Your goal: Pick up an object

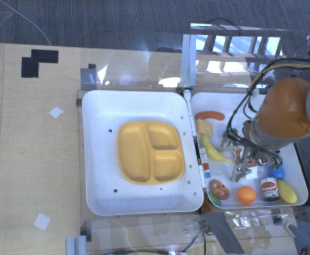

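Note:
The right bin point(298, 166) holds several small food items: a red sausage point(210, 115), a cheese wedge point(204, 127), a banana point(213, 150), a pretzel point(218, 189) on a green piece, an orange point(245, 195), a dark jar point(269, 188), a yellow lemon-like item point(287, 192) and a small blue piece point(277, 172). My gripper point(243, 170) hangs low in the middle of this bin, just above the orange and right of the banana. The orange wrist band point(282, 110) covers the bin's back right part.
In the left bin point(99, 158) lies a yellow divided tray point(150, 152). The wooden bench point(32, 158) stretches to the left. A metal frame point(234, 44) stands behind the right bin, and cables point(245, 105) run along the arm.

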Tool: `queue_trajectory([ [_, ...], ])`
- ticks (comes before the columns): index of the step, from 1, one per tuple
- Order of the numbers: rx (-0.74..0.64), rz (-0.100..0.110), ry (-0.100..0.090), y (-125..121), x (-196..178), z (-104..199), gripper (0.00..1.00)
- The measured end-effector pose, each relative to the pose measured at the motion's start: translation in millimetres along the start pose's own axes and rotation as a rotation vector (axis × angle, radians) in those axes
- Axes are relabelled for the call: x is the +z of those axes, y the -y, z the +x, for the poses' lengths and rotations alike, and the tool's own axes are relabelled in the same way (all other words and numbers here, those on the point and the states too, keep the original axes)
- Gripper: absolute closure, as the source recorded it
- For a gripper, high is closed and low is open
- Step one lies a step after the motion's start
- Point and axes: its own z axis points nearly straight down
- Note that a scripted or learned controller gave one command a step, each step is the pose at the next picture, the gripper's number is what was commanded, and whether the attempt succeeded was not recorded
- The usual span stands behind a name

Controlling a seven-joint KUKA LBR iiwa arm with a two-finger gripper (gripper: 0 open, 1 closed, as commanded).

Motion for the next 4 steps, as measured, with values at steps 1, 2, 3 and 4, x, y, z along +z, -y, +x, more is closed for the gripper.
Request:
queue_trajectory([
  [1,-0.035,0.001,0.003,10,-1,37,0.00],
  [2,0.320,0.001,-0.004,59,-58,-8,0.00],
  [3,0.404,0.008,0.027,68,-24,-66,0.00],
  [4,0.265,0.018,0.045,89,-22,25,0.00],
])
